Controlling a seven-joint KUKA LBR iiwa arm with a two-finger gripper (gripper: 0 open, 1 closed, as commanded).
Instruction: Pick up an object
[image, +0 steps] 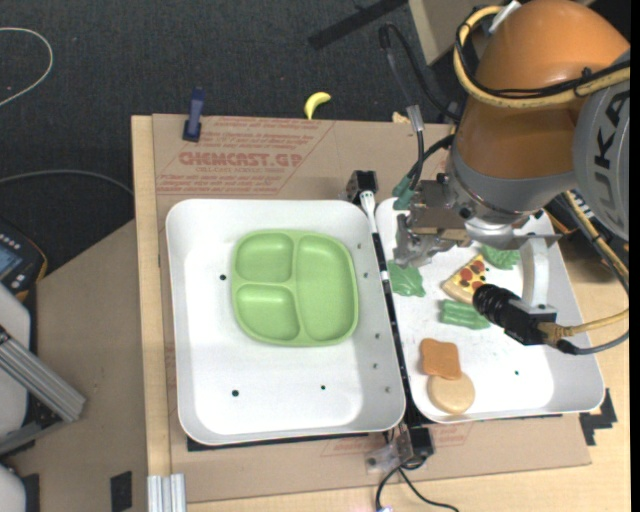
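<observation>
My pincer (408, 250) low in right bin (560, 390); cannot tell whether apart or together. Green piece (406, 281) directly beneath tips, likeliest target. Pizza slice (466, 279) just right of it. Advice: centre over green piece, descend straight, avoid bin wall at left.

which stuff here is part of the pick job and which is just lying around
Job: gripper; green toy pieces; pizza slice; orange toast-like piece; tan round piece; right bin.

Lying about: green divided plate; blue clip; yellow banana.
</observation>
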